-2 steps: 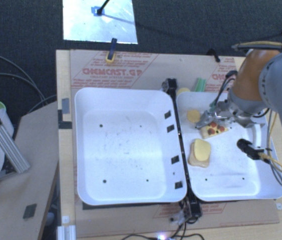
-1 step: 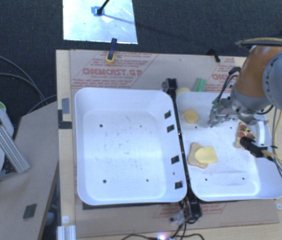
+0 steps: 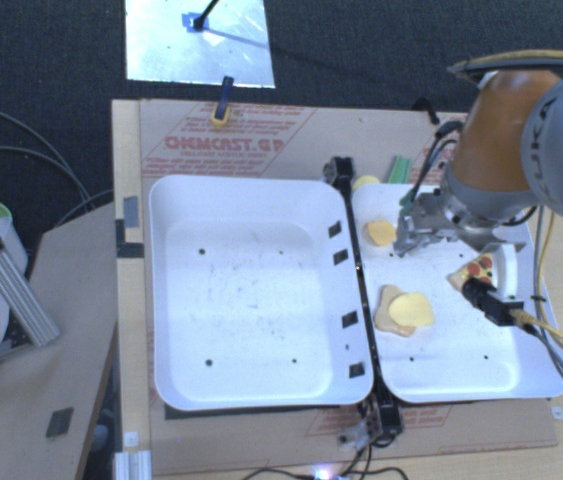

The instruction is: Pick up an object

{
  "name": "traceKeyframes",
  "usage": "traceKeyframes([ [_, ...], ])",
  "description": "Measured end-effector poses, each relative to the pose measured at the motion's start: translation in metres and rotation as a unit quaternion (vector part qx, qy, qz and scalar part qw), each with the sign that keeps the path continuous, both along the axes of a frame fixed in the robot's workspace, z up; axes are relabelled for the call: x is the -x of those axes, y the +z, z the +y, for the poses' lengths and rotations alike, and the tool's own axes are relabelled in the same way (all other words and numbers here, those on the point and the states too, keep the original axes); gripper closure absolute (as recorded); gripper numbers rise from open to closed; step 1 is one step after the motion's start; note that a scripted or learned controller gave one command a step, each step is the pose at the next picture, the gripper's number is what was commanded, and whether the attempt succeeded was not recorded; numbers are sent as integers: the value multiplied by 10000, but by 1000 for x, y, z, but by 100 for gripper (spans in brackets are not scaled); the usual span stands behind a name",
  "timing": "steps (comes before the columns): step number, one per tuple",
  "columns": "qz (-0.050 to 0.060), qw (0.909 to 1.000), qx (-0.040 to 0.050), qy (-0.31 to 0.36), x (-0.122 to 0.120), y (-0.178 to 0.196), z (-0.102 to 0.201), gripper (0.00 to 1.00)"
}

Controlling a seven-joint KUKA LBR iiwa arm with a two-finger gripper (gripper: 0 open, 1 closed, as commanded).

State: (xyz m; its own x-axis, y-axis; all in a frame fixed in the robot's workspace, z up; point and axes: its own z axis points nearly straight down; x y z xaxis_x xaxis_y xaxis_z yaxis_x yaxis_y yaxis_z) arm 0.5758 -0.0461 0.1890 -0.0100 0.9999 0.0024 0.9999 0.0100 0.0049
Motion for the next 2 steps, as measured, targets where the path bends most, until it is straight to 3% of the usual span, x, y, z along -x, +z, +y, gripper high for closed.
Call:
traceKeyframes([
  [1,29,10000,1,-12,40,18,36,100],
  [2,36,10000,9,-48,91,20,27,100],
])
